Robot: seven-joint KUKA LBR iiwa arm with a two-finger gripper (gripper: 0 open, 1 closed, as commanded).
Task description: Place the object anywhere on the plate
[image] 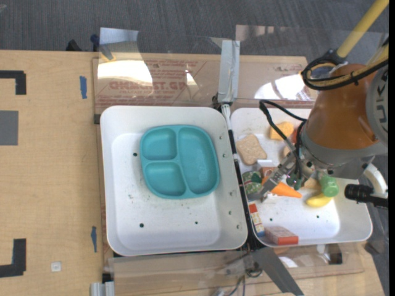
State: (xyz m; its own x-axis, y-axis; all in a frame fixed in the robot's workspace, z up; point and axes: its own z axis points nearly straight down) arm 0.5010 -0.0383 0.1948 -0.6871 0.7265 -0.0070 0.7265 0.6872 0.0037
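Tabletop: two white bins side by side.
Object: carrot (pixel 287 190) in right bin (pixel 355 224), lying crosswise, tip right.
Gripper: gripper (pixel 290 174) just above the carrot; spread or pinching, can't tell.
Plate: teal plate (pixel 180 161), left bin (pixel 166 227), well left.

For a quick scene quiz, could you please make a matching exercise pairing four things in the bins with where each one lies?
Things:
1. plate
2. cracker
3. carrot
4. red box

Places:
A. right bin, near its front edge
B. left bin
C. right bin, beside the gripper
D. right bin, towards the back, by the wall between the bins

Pairs: 1-B, 2-D, 3-C, 4-A
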